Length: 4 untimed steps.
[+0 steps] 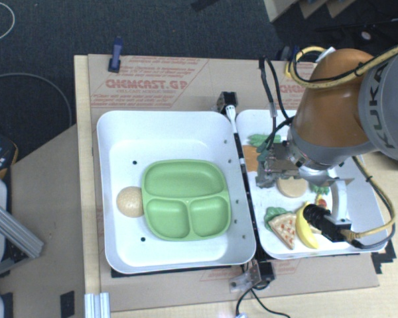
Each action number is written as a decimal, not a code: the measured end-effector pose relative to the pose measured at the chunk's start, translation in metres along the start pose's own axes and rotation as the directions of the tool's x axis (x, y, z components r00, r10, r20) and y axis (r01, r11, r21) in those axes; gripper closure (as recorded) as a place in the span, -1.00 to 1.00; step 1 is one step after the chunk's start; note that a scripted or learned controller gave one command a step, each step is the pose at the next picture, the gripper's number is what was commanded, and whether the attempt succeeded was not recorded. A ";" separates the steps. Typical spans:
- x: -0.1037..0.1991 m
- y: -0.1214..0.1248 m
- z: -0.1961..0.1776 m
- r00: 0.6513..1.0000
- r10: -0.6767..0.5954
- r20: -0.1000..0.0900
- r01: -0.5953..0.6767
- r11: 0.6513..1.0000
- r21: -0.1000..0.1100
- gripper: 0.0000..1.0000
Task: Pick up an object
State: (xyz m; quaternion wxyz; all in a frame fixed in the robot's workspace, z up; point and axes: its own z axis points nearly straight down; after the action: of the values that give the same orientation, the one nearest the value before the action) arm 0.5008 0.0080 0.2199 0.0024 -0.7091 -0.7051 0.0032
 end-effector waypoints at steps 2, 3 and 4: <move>0.041 -0.017 -0.166 1.000 -0.011 -0.005 0.011 1.000 -0.028 1.00; 0.022 0.004 -0.061 1.000 -0.002 0.001 0.002 1.000 0.003 1.00; 0.054 -0.023 -0.230 1.000 -0.011 -0.007 0.011 1.000 -0.029 1.00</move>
State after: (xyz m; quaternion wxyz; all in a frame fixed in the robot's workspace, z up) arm 0.4798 0.0628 0.4497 -0.0055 -0.7052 -0.7090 -0.0094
